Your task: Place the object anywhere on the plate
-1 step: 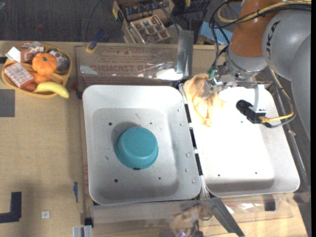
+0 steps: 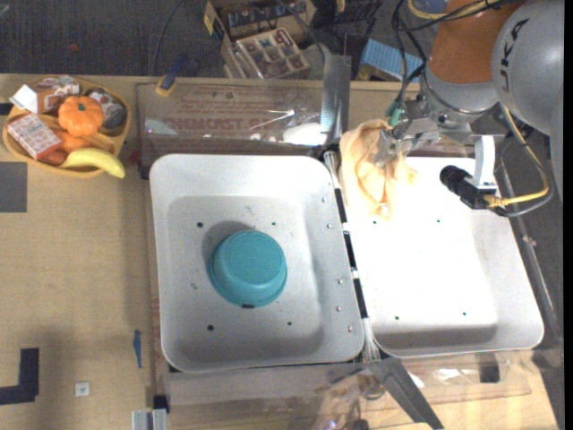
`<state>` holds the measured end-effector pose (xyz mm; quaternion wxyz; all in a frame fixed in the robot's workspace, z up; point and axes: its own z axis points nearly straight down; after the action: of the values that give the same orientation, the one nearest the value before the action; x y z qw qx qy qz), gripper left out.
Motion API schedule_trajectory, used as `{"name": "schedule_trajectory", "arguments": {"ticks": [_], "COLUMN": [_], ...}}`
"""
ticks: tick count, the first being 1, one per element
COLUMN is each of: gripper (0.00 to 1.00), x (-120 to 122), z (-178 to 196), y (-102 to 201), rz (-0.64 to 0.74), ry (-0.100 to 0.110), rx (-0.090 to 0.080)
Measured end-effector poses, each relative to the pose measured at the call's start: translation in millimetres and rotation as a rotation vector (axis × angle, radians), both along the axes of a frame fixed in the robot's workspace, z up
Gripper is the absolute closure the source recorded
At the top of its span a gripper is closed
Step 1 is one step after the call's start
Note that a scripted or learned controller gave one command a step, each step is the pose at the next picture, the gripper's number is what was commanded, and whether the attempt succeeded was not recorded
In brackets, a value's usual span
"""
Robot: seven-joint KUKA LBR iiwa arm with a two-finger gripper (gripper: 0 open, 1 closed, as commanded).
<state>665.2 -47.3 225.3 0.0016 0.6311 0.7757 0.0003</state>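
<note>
I had the pincer (image 2: 391, 150) at the far left corner of the right bin (image 2: 448, 285), clenched on a pale yellow cloth (image 2: 369, 179); the fabric was bunched between its fingers and hung down, draping over the bin's rim near the divider. The teal plate (image 2: 249, 267) sat upside-down-looking in the middle of the left bin (image 2: 179, 195), well apart from the cloth. A fruit basket (image 2: 63, 133) sat on the desk (image 2: 72, 285), far left.
</note>
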Motion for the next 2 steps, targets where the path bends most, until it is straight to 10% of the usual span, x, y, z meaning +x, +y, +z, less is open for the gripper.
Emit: {"name": "schedule_trajectory", "arguments": {"ticks": [2], "gripper": [1.00], "x": [-52], "z": [4], "y": [81], "rz": [0.796], "ry": [0.001], "rx": [0.000]}}
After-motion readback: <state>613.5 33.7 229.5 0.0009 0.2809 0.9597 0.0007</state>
